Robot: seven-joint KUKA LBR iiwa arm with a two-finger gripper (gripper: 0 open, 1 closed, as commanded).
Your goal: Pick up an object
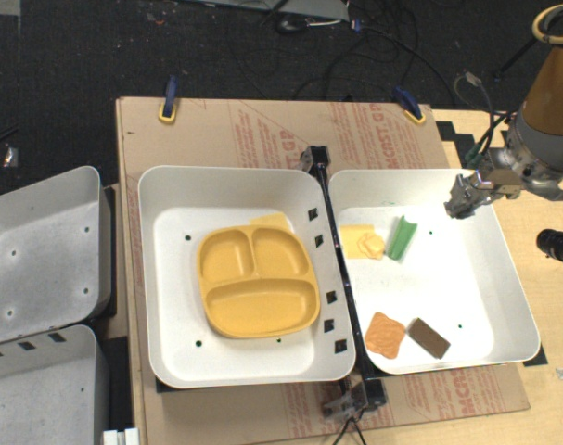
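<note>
Cardboard-topped table (pixel 216 123) gives you two white bins; your claw (pixel 460 200), spread undeterminable, hovers beyond the green rectangular block (pixel 402 238), nothing pinched.

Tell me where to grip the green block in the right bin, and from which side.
Probably grip the green block across its narrow width, mid-length, coming straight down from above. It lies flat and elongated, slightly slanted, on the right bin floor. Its right long side is open; the yellow piece sits close on its left, so finger room there looks tight. The gripper is at the bin's upper right.
</note>
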